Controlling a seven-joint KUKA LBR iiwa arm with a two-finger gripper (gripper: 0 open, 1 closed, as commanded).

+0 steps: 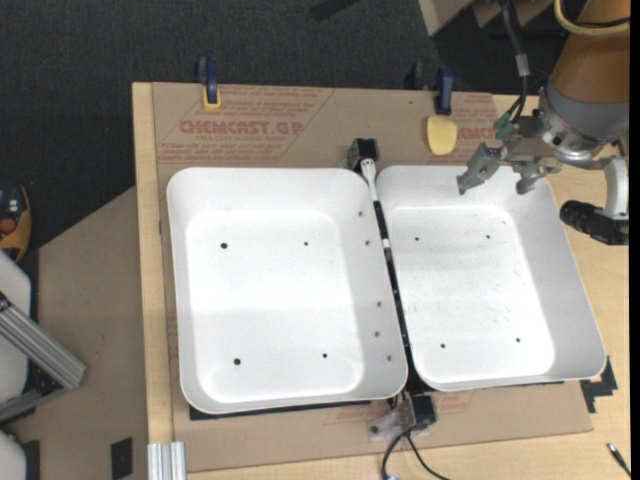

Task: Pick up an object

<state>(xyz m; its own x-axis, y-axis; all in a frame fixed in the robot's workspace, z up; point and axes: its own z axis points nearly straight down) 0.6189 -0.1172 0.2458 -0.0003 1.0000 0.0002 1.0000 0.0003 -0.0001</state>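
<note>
Nearest lie the left white bin (270,288) and right white bin (490,283), then my gripper (503,176) hangs with fingers spread, gripping nothing, over the right bin's far rim, a small yellow object (441,134) on the cardboard beyond.

The arm (590,58) enters from the upper right corner, its orange band above a grey wrist. The gripper (500,175) hangs over the far edge of the right bin (560,298), near that bin's far right corner. Its 2 fingers (475,173) point down and stand spread apart, with nothing between them.
</note>
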